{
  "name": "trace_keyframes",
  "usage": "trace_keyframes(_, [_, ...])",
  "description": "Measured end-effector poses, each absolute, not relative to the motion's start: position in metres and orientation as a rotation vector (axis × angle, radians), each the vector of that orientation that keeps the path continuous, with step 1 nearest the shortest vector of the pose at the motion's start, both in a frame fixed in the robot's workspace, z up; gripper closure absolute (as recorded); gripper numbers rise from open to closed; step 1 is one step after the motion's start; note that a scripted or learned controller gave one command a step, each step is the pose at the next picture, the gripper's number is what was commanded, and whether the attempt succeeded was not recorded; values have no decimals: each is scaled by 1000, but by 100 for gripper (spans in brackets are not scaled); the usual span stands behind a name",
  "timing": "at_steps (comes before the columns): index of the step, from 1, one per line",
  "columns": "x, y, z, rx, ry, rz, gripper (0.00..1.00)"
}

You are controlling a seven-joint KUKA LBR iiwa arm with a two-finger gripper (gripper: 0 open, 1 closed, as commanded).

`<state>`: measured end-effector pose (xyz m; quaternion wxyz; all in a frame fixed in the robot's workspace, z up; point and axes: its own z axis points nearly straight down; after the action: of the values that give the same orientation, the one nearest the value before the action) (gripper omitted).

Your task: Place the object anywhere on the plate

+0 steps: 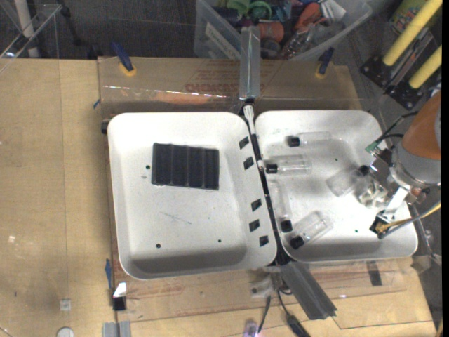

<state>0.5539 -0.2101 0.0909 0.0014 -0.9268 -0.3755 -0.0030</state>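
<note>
Two white bins sit side by side: the left bin (126, 188) bears a dark ribbed plate (186, 166); the right bin (351, 121) holds clear black-capped vials (306, 228) beside the gripper (375, 196), whose grip I cannot tell.

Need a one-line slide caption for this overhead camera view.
KUKA arm's gripper low over the right bin among clear bottles; dark ridged plate lies in the left bin.
</note>
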Motion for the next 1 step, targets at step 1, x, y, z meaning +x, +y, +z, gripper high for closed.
trace_keyframes(1, [554, -210, 92, -2969, -1019, -22, 100])
